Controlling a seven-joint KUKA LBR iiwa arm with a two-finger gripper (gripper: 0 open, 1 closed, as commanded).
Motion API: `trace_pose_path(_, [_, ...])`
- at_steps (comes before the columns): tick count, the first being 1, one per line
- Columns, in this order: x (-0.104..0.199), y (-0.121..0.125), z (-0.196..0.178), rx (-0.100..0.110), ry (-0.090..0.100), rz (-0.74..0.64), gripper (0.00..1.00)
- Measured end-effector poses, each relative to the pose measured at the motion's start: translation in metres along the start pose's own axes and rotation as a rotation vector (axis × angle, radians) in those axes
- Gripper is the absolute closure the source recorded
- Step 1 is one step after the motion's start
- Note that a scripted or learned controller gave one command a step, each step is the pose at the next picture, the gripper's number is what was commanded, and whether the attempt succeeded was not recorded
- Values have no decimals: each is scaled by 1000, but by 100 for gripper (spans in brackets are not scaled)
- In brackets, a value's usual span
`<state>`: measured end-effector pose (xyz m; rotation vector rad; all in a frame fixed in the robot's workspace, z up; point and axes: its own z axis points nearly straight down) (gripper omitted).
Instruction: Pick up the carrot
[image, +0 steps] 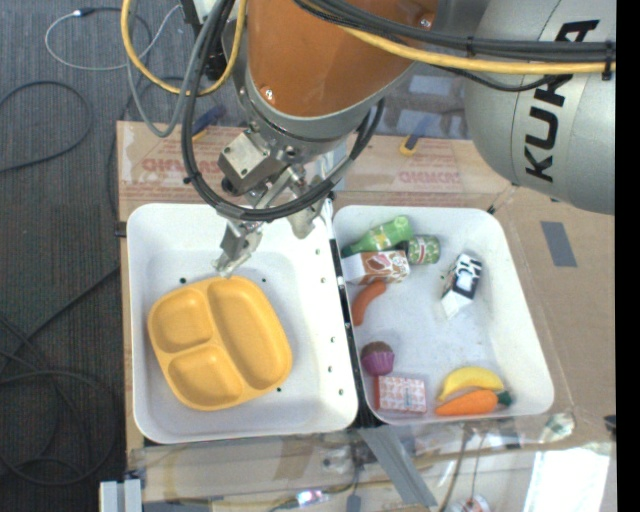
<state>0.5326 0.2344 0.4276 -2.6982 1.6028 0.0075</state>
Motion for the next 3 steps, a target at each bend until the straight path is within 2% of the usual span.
trace_pose_path(1, [-19,33,-6,-1,0,-350,0])
trace_pose_path(2, [-20,37,-5,-2,-1,-662,0])
trace_pose_path(3, [-16,30,-5,-3,-2,-870,0])
